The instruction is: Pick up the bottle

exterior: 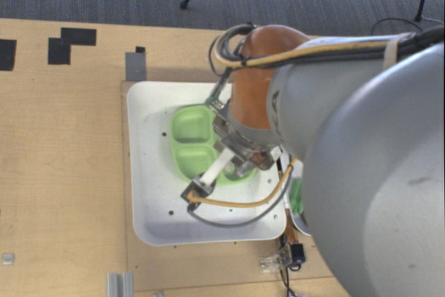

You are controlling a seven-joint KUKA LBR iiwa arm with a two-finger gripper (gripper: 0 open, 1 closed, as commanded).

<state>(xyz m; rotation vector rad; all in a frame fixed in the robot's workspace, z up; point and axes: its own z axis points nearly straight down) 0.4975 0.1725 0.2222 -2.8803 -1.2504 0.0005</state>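
So the end effector (pixel 197 190) is down low in the left bin (pixel 136 163), a bit toward 6 o'clock from the bin's middle. It sits right at the 6 o'clock edge of a green tray (pixel 192 138). From this angle I honestly can't tell how far open it is or whether it's got anything. The wrist and a yellow cable (pixel 236 205) are in the way.

As for the bottle, I can't pick it out for sure. My best guess is the green sliver (pixel 297 197) peeking out beside the arm (pixel 368 163), at 3 o'clock from the end effector and past the bin's wall. Take that with a grain of salt.

If that's right, I reckon the tool is hunting in the wrong spot. What I'd do:
- lift straight up first so nothing drags the tray
- head over toward 3 o'clock
- line up across the bottle's narrow side and come down square
- close gently, since round plastic loves to squirt out sideways
- watch that the cable loop doesn't snag the bin's rim
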